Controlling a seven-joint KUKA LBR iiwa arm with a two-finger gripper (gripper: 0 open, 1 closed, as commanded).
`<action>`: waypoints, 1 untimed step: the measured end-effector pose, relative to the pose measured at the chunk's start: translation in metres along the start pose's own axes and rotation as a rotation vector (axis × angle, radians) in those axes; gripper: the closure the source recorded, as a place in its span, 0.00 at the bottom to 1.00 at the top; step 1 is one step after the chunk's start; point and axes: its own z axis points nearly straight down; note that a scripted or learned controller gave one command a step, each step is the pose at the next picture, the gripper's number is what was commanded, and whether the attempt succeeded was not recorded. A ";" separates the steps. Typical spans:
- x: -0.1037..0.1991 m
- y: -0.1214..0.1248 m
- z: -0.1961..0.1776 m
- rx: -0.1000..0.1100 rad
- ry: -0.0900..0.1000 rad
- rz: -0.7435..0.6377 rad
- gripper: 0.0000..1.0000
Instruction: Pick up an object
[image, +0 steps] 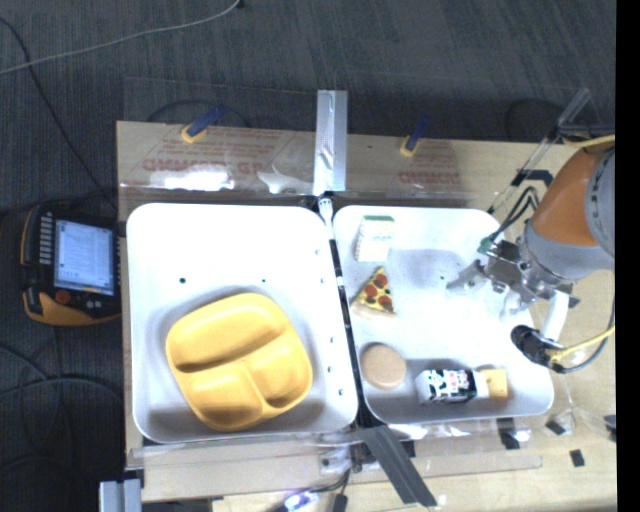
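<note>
Approach step: claw (462, 279) hangs over the right bin (440, 222), grip state unclear; next, descend onto the pizza (377, 292)

Single arm entering from the right — grey links with an orange band above the wrist, cables trailing beside it. The wrist angles down and leftward; the gripper (468, 278) hangs low, its finger state unclear at this resolution.

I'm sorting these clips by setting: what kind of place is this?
Probably a robotics lab bench: two white bins holding toy items such as a pizza slice and a yellow divided tray, with a teach pendant on the dark floor.
</note>
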 end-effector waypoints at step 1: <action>0.001 -0.001 -0.008 0.004 -0.001 -0.002 1.00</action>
